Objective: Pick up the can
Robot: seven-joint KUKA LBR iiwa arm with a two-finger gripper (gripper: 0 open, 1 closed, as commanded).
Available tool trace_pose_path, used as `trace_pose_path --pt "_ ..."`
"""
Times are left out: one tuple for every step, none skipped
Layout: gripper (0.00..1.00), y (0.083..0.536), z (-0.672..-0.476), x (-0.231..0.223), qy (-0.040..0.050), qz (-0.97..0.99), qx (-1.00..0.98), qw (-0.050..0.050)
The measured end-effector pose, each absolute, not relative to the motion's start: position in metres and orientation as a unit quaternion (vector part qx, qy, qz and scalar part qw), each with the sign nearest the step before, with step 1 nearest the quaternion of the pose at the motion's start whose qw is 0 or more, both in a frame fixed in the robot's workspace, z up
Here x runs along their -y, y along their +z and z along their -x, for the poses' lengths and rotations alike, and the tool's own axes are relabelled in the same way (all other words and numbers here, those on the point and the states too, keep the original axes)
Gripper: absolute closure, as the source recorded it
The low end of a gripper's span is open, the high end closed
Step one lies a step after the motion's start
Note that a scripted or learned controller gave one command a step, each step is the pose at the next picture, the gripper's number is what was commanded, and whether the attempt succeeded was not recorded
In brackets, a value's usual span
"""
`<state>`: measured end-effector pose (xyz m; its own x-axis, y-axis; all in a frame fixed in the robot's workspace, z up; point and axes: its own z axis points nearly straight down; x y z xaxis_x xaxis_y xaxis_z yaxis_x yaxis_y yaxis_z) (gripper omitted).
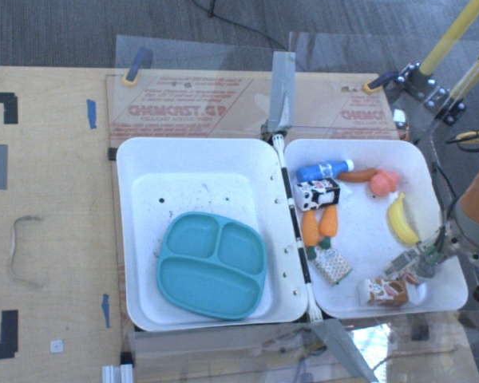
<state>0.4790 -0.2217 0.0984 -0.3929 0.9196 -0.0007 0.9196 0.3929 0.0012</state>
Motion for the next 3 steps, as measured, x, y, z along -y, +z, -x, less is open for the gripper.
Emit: trace_pose_path --pt "1.0 0.109 -0.479 0.225 0.0007 -0.554 -0.833 0.003" --pt "1.0 0.198 -0.48 0.224 0.0001 -0.646 -0.763 0.002" --pt "0.0 0.198 -0.48 0.225 0.0001 -0.647 -0.763 0.002"
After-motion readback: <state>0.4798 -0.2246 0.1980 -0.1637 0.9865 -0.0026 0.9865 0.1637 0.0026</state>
